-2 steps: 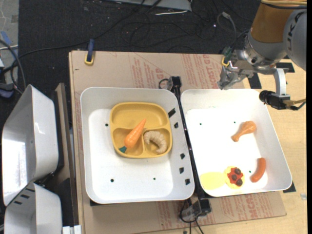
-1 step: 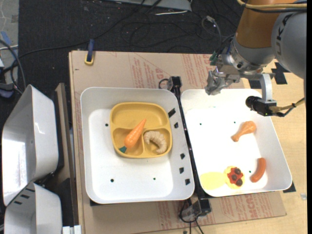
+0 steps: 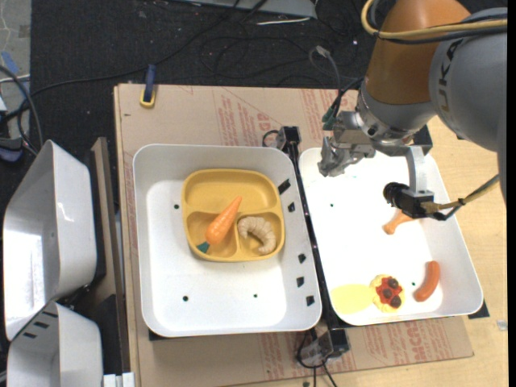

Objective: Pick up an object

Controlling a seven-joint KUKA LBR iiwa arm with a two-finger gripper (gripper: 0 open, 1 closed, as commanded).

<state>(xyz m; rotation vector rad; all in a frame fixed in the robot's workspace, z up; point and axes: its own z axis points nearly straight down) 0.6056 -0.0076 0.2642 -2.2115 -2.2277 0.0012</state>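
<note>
Fingers' state cannot be told on the gripper (image 3: pixel 332 164); one carrot (image 3: pixel 223 221), one shrimp (image 3: pixel 258 233), one sausage (image 3: pixel 427 280).

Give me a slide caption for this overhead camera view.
Gripper hovers over right bin; carrot and shrimp sit in yellow tray.

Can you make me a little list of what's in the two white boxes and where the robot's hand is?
left bin: holds a yellow divided plate
on the plate: a toy carrot lying across the divider, a pale shrimp in the right compartment
right bin: a sausage near the front right corner, a small pizza-like piece with red topping, a flat yellow piece, a small orange piece
hand: over the right bin's back left corner
holding anything: nothing seen in it
</note>
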